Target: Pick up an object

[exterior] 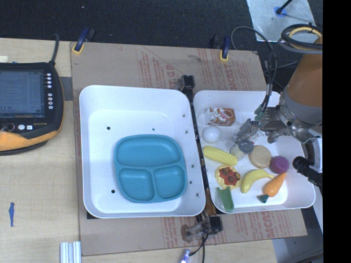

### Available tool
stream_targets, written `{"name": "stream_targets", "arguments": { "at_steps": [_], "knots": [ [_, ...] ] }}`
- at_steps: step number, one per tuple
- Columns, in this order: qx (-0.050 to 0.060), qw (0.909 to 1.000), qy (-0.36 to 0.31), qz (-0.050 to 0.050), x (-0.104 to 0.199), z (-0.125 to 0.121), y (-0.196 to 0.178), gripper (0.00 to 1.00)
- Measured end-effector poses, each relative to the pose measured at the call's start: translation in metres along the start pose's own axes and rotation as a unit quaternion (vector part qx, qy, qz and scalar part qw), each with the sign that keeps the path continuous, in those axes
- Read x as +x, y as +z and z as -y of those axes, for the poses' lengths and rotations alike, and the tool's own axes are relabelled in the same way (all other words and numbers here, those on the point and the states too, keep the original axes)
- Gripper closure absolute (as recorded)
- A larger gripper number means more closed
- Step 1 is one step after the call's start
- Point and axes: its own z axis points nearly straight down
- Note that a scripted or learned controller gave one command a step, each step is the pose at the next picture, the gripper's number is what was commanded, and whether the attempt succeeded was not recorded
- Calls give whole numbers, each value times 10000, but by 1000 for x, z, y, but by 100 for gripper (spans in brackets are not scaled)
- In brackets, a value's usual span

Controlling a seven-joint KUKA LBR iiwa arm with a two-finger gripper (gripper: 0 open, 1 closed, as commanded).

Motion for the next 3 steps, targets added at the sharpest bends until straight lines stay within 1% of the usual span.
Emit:
{"name": "stream_targets", "arguments": {
  "at_steps": [1,2,3],
  "knots": [
    [7,10000,3,7,-57,-33,107,0],
    [-55,10000,-6,5,-75,-43,135,0],
    [-37,10000,-24,25,-77,-42,125,100]
  ]
}}
